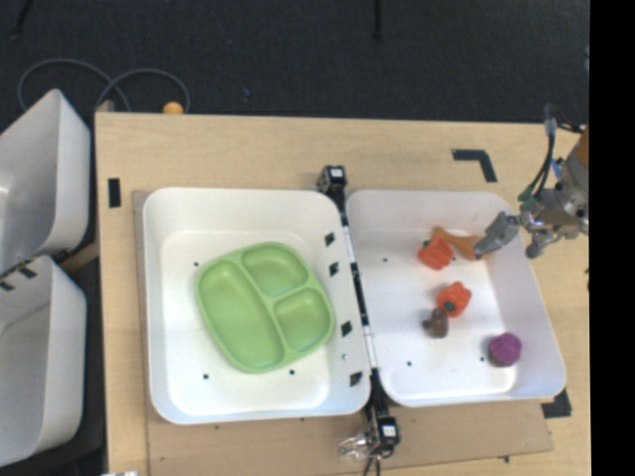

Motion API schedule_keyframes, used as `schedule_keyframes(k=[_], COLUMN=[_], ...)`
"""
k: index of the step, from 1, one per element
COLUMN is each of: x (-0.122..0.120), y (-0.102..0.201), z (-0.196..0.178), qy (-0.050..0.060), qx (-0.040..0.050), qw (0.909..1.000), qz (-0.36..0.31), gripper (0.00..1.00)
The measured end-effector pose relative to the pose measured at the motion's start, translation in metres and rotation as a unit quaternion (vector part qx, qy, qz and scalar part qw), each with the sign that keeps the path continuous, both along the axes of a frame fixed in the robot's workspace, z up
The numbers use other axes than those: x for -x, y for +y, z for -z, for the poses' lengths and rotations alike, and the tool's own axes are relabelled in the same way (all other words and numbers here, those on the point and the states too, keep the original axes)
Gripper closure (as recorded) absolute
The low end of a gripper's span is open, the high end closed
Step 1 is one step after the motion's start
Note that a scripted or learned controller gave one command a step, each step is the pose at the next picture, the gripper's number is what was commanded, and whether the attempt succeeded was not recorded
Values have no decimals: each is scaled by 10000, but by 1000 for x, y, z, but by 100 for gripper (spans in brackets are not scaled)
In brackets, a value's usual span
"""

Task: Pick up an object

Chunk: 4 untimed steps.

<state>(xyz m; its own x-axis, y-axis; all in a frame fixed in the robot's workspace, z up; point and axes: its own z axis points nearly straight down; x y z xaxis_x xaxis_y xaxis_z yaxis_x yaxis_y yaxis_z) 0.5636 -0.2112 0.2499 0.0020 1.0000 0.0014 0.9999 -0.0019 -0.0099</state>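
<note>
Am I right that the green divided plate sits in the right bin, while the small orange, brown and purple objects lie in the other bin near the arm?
Not quite. The camera view shows the green divided plate in the left bin, not the right. The rest holds: the small orange, brown and purple objects lie in the right bin, near the arm.

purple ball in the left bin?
No, the purple ball lies in the right bin; the left bin holds a green plate.
</note>
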Motion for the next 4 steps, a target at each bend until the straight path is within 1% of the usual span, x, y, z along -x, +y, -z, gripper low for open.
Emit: schedule_keyframes(k=[1,3,4], x=[-2,4,4], y=[0,-5,-6], z=[-6,119,150], qy=[-54,-31,-48], qx=[14,11,17], qw=[10000,10000,10000], qz=[-16,-1,8], gripper=[0,0,0])
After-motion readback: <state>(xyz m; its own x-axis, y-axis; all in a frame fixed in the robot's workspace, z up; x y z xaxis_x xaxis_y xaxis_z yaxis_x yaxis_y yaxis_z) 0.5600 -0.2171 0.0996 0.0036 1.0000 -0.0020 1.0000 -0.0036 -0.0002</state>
